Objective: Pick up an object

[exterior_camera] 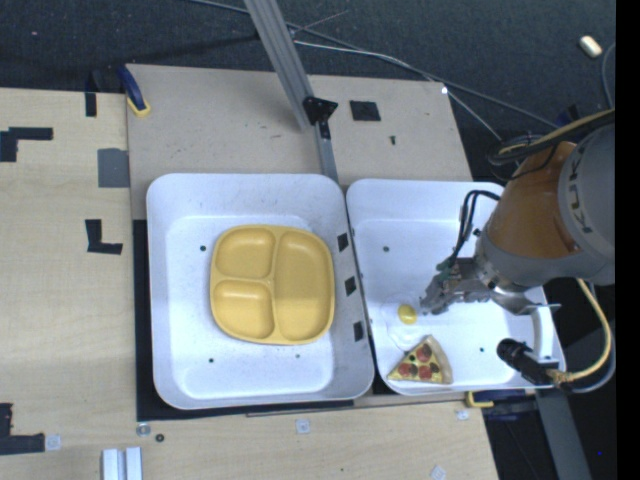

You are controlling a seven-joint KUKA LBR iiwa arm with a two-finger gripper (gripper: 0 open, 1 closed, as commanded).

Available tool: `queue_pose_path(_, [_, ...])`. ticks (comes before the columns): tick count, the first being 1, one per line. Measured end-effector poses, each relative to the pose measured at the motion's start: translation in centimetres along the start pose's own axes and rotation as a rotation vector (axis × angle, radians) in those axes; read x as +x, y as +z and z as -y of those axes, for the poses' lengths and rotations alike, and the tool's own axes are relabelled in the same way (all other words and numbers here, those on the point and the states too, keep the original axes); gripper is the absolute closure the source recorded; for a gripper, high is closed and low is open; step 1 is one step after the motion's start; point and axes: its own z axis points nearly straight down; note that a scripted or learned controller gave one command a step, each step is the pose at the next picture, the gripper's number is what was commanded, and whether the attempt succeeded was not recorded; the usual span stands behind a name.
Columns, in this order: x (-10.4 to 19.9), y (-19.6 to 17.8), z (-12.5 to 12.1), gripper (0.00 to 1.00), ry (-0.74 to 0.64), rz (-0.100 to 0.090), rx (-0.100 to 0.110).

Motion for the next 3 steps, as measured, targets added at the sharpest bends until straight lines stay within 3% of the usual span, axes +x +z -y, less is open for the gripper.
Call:
queue_pose_path(2, [-0.3, -9.5, -0.1, 1.0, 0.0, 0.002, -0.008])
queue_pose_path(3, [4.4, -8.6, -0.8, 1.0, -0.004, 0.0, -0.002])
